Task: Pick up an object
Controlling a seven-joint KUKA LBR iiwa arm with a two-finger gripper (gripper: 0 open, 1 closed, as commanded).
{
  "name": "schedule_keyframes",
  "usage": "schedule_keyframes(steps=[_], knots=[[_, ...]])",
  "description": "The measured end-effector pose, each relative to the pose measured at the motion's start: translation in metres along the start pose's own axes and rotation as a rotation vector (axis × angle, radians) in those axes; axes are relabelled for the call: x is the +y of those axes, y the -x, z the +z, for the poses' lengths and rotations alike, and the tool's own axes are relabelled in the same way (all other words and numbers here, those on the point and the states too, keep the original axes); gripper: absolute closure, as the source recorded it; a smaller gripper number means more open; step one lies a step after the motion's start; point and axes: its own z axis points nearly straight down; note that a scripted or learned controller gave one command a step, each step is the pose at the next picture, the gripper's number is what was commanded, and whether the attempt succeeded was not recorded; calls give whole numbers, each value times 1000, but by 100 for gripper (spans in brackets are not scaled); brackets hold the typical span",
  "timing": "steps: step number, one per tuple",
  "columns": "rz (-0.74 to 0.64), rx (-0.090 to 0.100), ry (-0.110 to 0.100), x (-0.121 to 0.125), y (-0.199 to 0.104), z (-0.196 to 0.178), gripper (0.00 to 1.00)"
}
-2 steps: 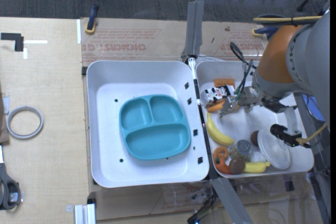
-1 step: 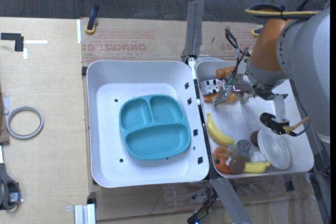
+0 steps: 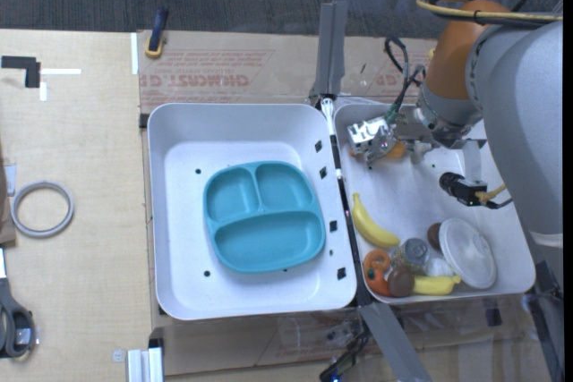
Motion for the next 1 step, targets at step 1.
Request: schedule_keyframes(steps=[1], knots=[[-2,-4,7,2,0,-10,100]])
